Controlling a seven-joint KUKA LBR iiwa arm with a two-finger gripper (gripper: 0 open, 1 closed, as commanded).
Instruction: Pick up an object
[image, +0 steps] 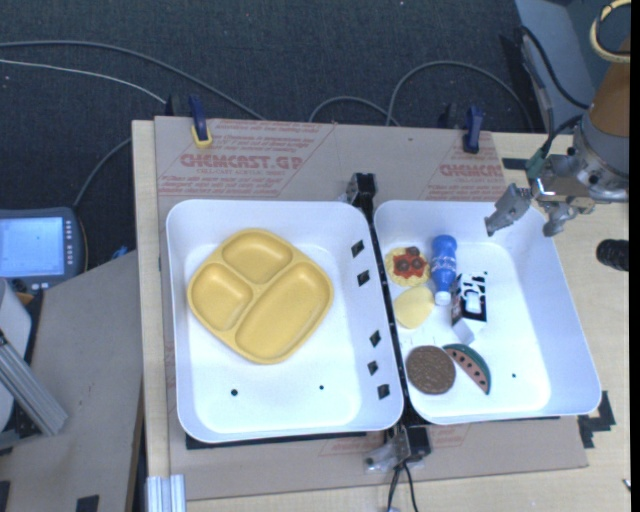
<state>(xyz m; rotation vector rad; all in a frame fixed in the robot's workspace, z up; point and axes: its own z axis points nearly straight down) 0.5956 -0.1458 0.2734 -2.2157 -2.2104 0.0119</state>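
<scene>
I count two shallow glossy white bins side by side on the brown cardboard-covered surface (300, 140). The left bin (200, 390) carries one yellow plastic plate (262, 295), rounded and split into three compartments. The right bin (540, 340) holds six small things clustered toward its left half: one pale disc with red and dark topping like a toy pizza (408, 264), one blue bottle with a white cap (443, 265) lying on its side just beside it, one smooth pale yellow lump (413, 307), one black and white packet (470, 297), one round brown cookie-like disc (431, 369), and one watermelon slice (470, 367) with a dark rind and red flesh touching or nearly touching the disc.

My tool (528, 214) hangs over the far right corner of the right bin, well apart from the cluster. Its two grey metal fingers (505, 211) are spread wide, nothing between them and touching nothing I can see. Two blue clamps (200, 120) pin the board's far edge.
</scene>
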